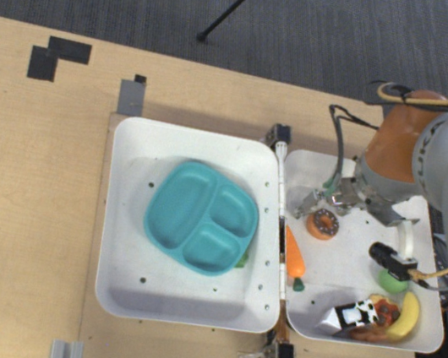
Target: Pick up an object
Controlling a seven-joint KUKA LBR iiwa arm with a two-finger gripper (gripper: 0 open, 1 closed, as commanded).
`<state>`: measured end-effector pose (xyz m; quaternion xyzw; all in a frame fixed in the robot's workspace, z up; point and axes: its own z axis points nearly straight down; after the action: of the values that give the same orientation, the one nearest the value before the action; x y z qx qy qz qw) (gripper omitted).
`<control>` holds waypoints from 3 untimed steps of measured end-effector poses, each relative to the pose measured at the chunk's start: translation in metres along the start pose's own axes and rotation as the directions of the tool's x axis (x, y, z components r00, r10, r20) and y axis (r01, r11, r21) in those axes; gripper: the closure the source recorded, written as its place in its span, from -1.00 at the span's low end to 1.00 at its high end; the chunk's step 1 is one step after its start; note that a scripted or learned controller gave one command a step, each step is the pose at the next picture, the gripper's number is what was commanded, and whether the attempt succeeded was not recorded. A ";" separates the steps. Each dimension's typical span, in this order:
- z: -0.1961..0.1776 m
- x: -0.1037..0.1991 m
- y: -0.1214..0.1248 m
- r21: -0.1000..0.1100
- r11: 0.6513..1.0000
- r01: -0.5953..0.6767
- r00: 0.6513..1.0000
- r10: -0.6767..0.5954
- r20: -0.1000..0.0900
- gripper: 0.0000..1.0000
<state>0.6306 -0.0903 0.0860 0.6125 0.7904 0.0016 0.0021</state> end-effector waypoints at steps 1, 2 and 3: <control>-0.012 0.000 0.002 -0.006 1.000 0.003 1.000 -0.003 0.002 1.00; -0.012 0.000 0.002 -0.006 1.000 0.003 1.000 -0.003 0.002 -1.00; 0.001 -0.013 0.036 0.007 0.989 0.146 0.989 -0.146 -0.003 -1.00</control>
<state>0.6687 -0.0941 0.0853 0.5529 0.8333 -0.0005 -0.0010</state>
